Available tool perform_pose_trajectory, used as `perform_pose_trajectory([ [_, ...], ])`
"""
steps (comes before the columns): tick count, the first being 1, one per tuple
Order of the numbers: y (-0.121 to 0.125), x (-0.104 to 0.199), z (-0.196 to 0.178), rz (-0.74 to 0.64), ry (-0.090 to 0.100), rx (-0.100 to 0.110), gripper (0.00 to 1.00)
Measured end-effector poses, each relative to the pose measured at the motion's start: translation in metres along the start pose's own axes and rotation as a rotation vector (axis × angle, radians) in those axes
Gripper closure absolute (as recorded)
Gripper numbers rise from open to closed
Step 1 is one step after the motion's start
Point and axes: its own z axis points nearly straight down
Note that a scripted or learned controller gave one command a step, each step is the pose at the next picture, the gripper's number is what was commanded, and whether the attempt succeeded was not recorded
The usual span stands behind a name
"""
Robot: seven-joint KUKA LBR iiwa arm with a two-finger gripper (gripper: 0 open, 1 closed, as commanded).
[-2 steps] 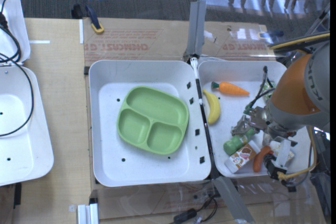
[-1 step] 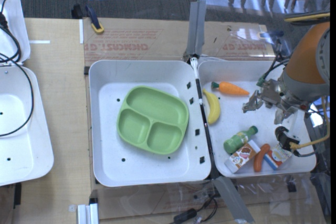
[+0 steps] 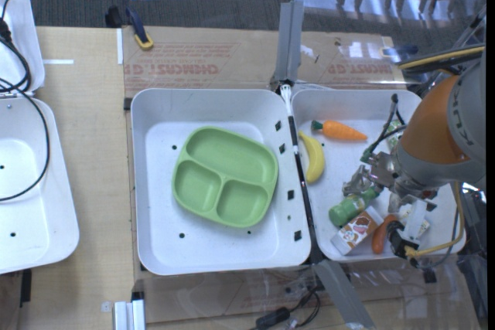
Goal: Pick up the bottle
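We see the tool (image 3: 370, 180) low over the green bottle (image 3: 349, 208), which lies unlifted in the right bin (image 3: 340, 100); its finger state we cannot tell

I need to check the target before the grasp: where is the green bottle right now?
The green bottle lies tilted in the right bin, toward its front, just right of the banana and above the small carton, with the gripper at its upper end.

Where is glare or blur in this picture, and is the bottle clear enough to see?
Camera view: glare on the clear panel behind the bins; the orange wrist band looks soft; the green bottle is sharp, evenly lit, with the hand at its upper end.
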Motion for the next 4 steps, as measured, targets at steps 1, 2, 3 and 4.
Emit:
perform_pose_trajectory([
  [1,0.0,0.0,0.0,0.0,0.0,-0.001,0.0],
  [2,0.0,0.0,0.0,0.0,0.0,-0.001,0.0],
  [3,0.024,0.023,-0.001,0.079,0.0,-0.002,0.0],
  [4,0.005,-0.058,-0.062,-0.019,0.0,-0.003,0.0],
])
